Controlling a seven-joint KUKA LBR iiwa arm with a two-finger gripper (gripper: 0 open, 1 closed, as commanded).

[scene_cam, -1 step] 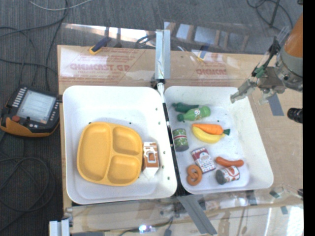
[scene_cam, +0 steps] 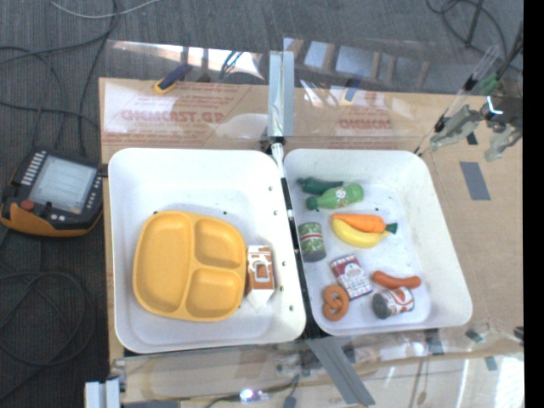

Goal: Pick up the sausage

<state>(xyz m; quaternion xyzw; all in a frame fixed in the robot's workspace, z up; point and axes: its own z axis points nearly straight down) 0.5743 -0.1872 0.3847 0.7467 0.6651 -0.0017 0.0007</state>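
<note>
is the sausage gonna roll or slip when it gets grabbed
The sausage looks small, rounded and glossy, so it may slip from a pinch. It lies on its side against the can, so it probably rolls if nudged. It seems a light, stiff toy.

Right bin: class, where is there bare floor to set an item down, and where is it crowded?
In the right bin, bare floor runs along the right wall, beside the carrot, and the top right corner. It is crowded at the front, where sausage, can, pretzel and red packet cluster.
</note>
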